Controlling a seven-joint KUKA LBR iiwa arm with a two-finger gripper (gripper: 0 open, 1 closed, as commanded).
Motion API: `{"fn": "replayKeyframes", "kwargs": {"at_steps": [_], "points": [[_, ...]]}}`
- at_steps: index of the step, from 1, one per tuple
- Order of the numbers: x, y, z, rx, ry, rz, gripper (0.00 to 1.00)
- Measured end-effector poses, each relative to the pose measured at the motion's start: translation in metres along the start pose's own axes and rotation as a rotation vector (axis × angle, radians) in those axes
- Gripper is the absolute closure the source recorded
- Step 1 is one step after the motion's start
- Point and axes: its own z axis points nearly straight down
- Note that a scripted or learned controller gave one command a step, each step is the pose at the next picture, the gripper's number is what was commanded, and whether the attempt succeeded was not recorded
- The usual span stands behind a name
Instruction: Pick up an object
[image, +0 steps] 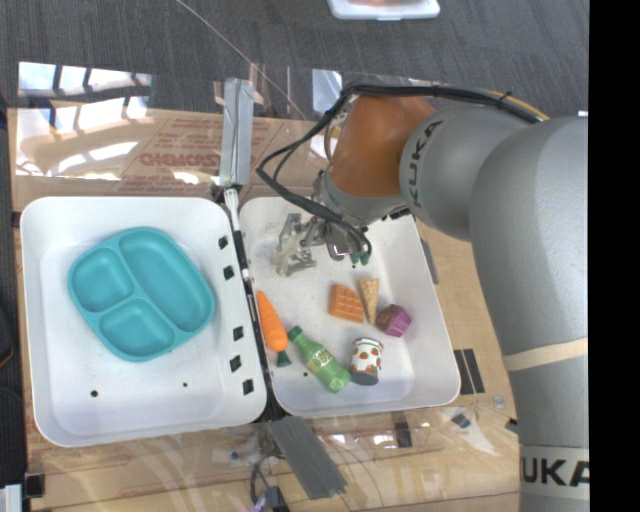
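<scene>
Six toys sit along the near half of the right bin (425, 385): carrot (271, 320), green bottle (320, 361), small jar (366, 359), waffle (346, 303), cone (370, 294), purple piece (394, 320). My gripper (296, 250) is low over that bin's far-left corner, nothing between its fingers, and I can't tell how wide they stand. Left bin (40, 300) carries a blue plate (140, 292). Nothing lifted yet; choosing, closing and raising all remain.

Grey arm (500, 200) from the right, orange-banded wrist bent down, fingers (292, 252) low.
</scene>
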Motion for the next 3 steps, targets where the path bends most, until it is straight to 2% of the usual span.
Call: {"fn": "replayKeyframes", "kwargs": {"at_steps": [1,2,3], "points": [[0.0002,0.0067,0.0006,0.000,0.003,-0.065,1.00],[0.0073,0.0045,0.0010,0.000,0.005,-0.248,1.00],[-0.0005,0.0057,-0.0002,0.002,-0.001,-0.315,1.00]]}}
